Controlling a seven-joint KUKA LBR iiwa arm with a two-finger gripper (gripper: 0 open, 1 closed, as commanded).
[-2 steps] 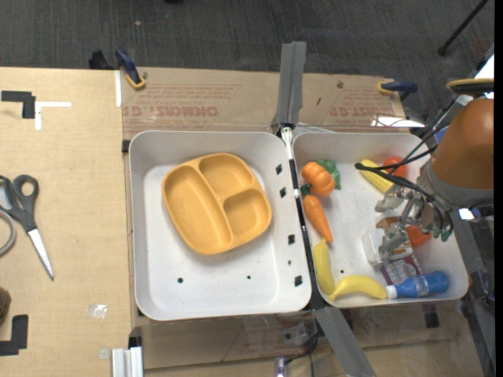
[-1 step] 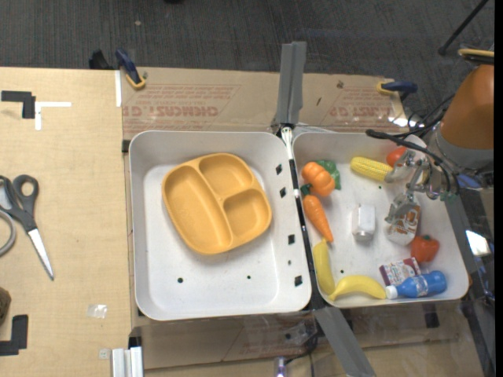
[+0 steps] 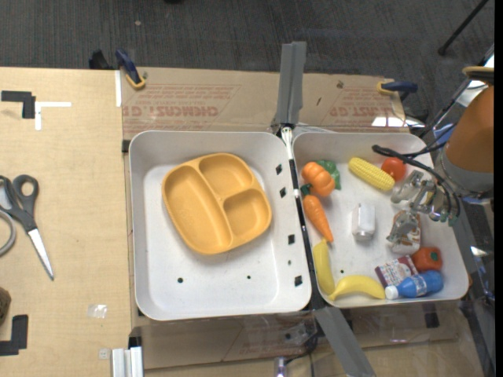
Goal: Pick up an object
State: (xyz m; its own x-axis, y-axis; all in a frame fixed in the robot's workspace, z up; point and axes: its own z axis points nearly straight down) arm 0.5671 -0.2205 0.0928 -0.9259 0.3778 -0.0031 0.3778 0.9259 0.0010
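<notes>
Hovering low over the right bin (image 3: 346,144), near its right wall: tool (image 3: 407,210) on the grey arm (image 3: 471,144). Cannot tell whether wide or narrow; nothing seen between its tips. Lying just beside it, toward the bin's middle, a small white block (image 3: 363,220). Resting near the back wall, a corn cob (image 3: 371,173) and a tomato (image 3: 393,168). Sitting by the left wall, a carrot (image 3: 317,216) and an orange pepper (image 3: 318,177). Lining the front, a banana (image 3: 357,288), a blue bottle (image 3: 415,286) and a red fruit (image 3: 427,258). Holding a yellow divided plate (image 3: 217,203): left bin (image 3: 157,289). Lying on the bench (image 3: 63,234), scissors (image 3: 30,220).
</notes>
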